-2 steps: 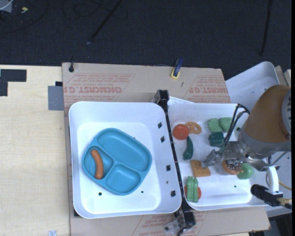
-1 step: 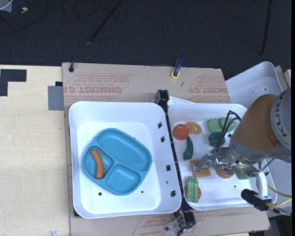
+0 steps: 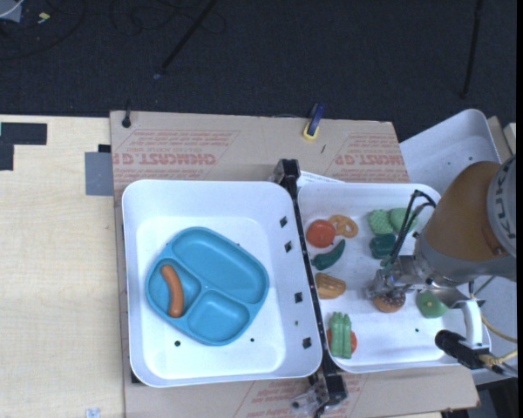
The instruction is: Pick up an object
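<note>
The arm (image 3: 471,225) reaches in over the right bin (image 3: 366,355), and the pincer (image 3: 389,286) sits low among the toy food, right on top of a small brown piece (image 3: 389,301) near the bin's middle. That brown piece looks like the target, but it lies on the bin floor, not lifted. Whether the pincer is spread or pressed together, I cannot tell; the wrist and cabling blur the tip from this angle.

Around it the field is crowded: a tomato (image 3: 320,232) and a pretzel (image 3: 344,225) up near the divider, a dark green pepper (image 3: 329,254) just below them, an orange piece (image 3: 330,285) to the pincer's left, a green-and-red veg (image 3: 341,334) near the front rim, and a green lump (image 3: 383,220) towards the back. A round green piece (image 3: 432,304) sits just beside the wrist.

Over in the left bin (image 3: 157,207), a blue tray (image 3: 218,286) holds a sausage (image 3: 173,289) in one compartment, well apart from the action.

So my read: approach done, descent done or nearly so, pincer at the object. The grip itself is unconfirmed, and the lift is all to come. Nothing is up in the air yet.
</note>
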`<state>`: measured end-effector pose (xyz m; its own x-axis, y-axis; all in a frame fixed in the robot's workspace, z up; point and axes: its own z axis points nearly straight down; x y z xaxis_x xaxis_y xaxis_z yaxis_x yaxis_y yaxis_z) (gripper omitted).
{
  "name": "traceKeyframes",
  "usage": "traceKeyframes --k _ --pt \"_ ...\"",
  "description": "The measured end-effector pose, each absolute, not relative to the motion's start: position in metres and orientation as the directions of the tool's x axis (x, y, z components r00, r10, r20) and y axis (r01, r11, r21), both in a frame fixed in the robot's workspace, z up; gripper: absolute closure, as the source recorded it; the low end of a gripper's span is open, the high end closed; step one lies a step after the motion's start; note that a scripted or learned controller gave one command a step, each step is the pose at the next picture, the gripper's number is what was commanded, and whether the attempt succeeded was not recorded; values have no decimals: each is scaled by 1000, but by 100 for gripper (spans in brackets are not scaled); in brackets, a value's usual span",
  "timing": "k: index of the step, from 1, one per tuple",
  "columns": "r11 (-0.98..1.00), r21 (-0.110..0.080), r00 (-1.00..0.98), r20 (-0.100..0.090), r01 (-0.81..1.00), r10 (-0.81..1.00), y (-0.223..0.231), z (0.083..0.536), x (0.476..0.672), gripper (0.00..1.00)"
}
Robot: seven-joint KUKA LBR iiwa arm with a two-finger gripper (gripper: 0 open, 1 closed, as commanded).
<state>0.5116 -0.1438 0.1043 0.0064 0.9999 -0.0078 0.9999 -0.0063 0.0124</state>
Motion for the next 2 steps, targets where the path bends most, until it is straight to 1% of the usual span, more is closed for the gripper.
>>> traceKeyframes --k 1,2 --pt "0 2 0 0 1000 1000 -145 156 523 100" --pt "-1 3 1 -1 1000 1000 -151 218 523 100"
